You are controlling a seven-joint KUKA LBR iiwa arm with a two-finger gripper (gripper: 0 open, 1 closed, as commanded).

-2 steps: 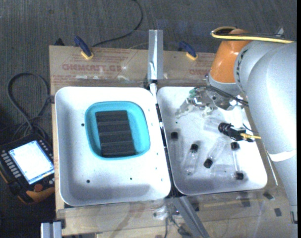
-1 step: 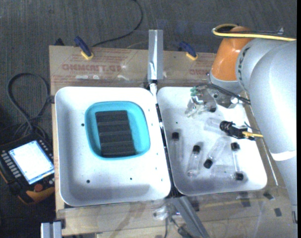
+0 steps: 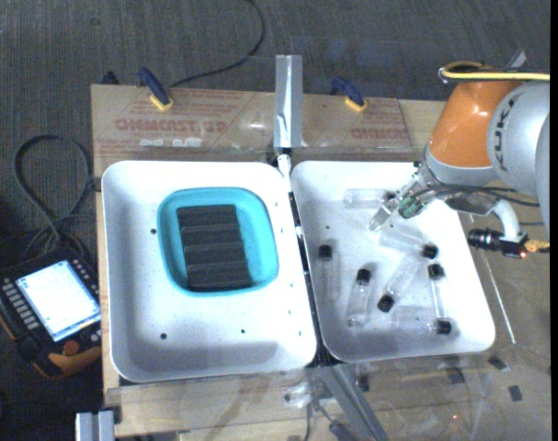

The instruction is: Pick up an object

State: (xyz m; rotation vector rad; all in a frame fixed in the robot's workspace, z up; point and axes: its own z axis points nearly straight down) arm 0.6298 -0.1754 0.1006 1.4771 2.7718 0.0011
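The arm's gripper (image 3: 395, 208) hangs over the upper part of the right bin (image 3: 462, 338), its tip just above the clear vials (image 3: 400, 281) scattered there. From where I stand the tip is too small and dark to read, so I cannot tell how the jaws stand, and nothing I can make out sits between them.

The things to pick are those vials: slim see-through tubes with small black caps (image 3: 325, 252), lying flat at all angles across the right bin, some touching or crossing one another near the middle.

The trouble I expect comes from the vials themselves. They look smooth and round, so a pinch slightly off centre could squirt one sideways or set it rolling on the slick white floor. Being clear, their bodies nearly vanish against the bin, and a program could misjudge where a tube lies. Where two overlap, the jaws may catch both or neither.

The left bin (image 3: 122, 274) holds a turquoise tray (image 3: 171, 246), rounded and glossy, with a dark ribbed insert (image 3: 212, 244) inside
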